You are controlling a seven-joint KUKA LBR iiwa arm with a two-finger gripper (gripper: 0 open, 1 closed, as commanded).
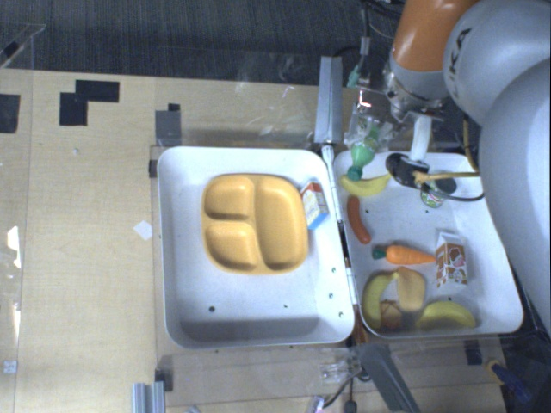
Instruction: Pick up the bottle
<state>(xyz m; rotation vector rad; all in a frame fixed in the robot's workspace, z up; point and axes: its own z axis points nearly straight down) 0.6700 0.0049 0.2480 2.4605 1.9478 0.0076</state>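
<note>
The gripper (376,120) is positioned over the right bin's (504,304) far corner; finger state cannot be told; a clear green-capped bottle (365,144) is seen directly beneath it.

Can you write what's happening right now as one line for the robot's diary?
gripper: at right bin's top-left corner | bottle: tilted under gripper, hold unclear | yellow tray: left bin

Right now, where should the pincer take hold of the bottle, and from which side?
Probably the clear body of the bottle, just above its green cap end. It lies tilted in the right bin's far left corner, so come from above, fingers across its width.
</note>
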